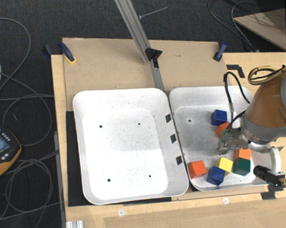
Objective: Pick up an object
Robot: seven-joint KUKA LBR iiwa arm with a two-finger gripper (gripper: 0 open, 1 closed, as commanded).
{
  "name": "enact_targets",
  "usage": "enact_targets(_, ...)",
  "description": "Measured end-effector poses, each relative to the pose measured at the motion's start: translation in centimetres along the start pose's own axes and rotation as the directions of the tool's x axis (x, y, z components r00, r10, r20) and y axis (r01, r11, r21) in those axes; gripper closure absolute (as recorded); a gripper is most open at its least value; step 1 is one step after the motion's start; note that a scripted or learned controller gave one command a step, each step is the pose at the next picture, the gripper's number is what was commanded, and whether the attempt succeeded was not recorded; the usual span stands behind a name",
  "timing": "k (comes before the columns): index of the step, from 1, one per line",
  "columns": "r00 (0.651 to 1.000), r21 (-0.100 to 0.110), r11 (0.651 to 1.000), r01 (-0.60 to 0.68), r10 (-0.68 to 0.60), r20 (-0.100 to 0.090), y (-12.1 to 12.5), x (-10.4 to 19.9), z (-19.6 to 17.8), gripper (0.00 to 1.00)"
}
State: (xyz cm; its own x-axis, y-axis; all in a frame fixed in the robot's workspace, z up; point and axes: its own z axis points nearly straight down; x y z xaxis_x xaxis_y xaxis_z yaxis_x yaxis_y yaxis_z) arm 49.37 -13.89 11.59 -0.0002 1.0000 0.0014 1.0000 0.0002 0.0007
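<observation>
Several small blocks lie in the right bin point(194, 106). A blue block point(219, 116) sits toward the back, with a red-orange block point(222, 128) just in front of it. Along the front wall are an orange block point(197, 168), a blue block point(215, 175), a yellow block point(225, 164), a green block point(241, 167) and another orange block point(243, 154). My gripper point(226, 146) reaches down into this bin from the right. It is low between the red-orange block and the yellow one. The wrist hides what lies directly under it.
The left bin point(86, 113) stands beside the right one, their walls meeting at a ridge with black clips point(173, 138). A slanted metal pole point(139, 35) rises behind the bins. Black cables point(232, 90) loop off the arm over the right bin's back.
</observation>
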Motion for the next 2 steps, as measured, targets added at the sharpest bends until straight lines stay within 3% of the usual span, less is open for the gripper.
enact_targets(2, 1.0, -0.008, 1.0, 0.002, -0.002, 0.003, 0.4, 0.2, -11.8, 1.0)
